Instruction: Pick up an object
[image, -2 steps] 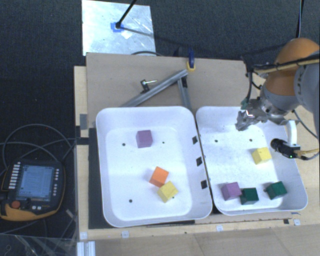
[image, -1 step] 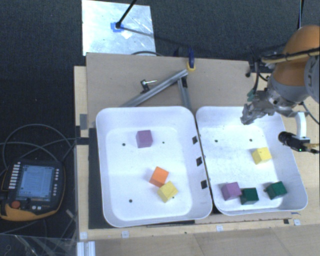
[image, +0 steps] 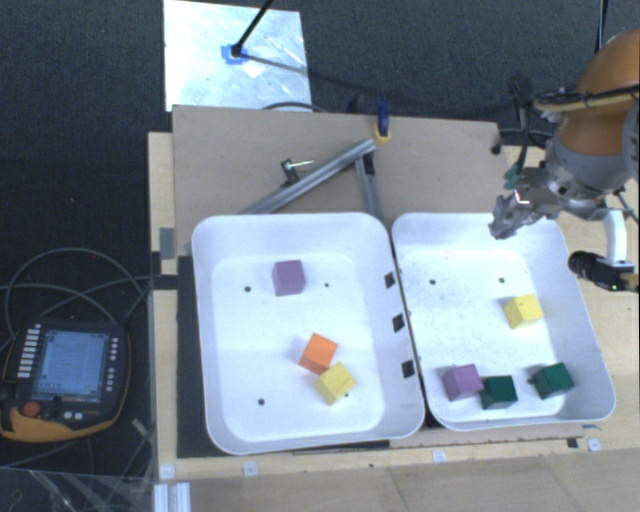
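1. Hovering at the far edge of the right bin (image: 585, 300), the gripper (image: 512, 214) carries nothing that I can see. Whether it is spread or closed I cannot tell from this camera.
2. I judge this the approach step: no object has been lifted yet, and every cube lies on a bin floor.
3. My likeliest target is the yellow cube (image: 522, 311), nearer than the gripper and a little to its right, alone in the right half of that bin.
4. At the near wall of the same bin sit a purple cube (image: 462, 380) and two green cubes (image: 498, 391) (image: 551, 379). The purple one and the left green one are almost touching.
5. Next, as I read it, the gripper must travel nearward until it is over the yellow cube, square itself to two opposite faces, then descend.
6. That cube has no long axis. It rests flat, its edges turned slightly off the bin walls, so either pair of faces would serve.
7. On the worktop (image: 440, 150), the left bin (image: 215, 300) holds three more cubes, well apart from the gripper.
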